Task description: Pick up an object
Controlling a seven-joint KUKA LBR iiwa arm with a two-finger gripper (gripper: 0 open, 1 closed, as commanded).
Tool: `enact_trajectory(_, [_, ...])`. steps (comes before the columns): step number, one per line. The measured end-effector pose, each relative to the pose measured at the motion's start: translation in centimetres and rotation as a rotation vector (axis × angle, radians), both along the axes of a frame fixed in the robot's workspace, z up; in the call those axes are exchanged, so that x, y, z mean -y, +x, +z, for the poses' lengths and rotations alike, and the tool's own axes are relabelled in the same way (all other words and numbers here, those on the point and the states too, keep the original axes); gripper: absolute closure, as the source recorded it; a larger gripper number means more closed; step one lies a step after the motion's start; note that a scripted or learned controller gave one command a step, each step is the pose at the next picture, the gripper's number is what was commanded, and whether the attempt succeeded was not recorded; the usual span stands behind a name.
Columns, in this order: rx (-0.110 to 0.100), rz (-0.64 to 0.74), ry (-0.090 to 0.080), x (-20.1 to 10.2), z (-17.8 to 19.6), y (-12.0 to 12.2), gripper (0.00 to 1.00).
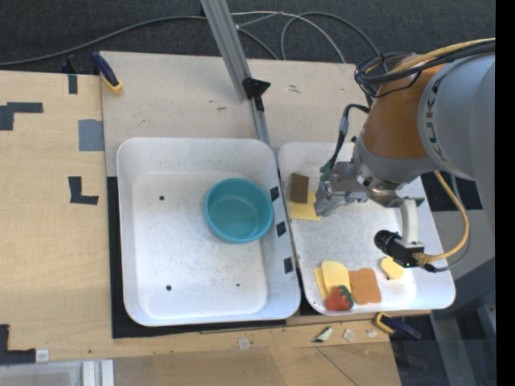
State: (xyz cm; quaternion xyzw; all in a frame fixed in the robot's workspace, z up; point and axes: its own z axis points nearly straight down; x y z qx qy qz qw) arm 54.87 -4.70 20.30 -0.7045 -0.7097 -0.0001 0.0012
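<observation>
Lying along the near edge of the right bin (434, 300) are a yellow piece (331, 277), a red piece (339, 299) and an orange block (364, 285), all touching or overlapping one another. A small yellow bit (392, 268) sits just to their right, beside a black fitting (396, 246) on the arm.

Farther in, a yellow wedge (303, 210) rests against the left wall of that bin, with a brown block (298, 186) touching its far side. The pincer (328, 203) stands just right of the wedge, low over the bin floor. Whether it is released or clenched cannot be told from this angle, and nothing is seen held in it.

The arm (402, 135) covers the far right part of the bin. The bin floor between the wedge and the near group is bare.

The left bin (137, 215) holds a teal bowl (238, 209), upright, right of centre and apart from every wall.

Both bins sit side by side on the desk (48, 159), which carries grey tape marks at left. A grey pole (229, 39) rises from the far side between the bins. Cables (306, 30) lie on the dark floor beyond.
</observation>
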Motion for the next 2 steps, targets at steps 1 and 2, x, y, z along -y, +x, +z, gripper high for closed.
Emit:
enact_trajectory(1, [0.001, 0.000, 0.000, -5.1, 1.4, -0.4, 1.00])
enact_trajectory(2, [-0.003, 0.001, 0.000, -10.9, 0.8, -1.8, 1.00])
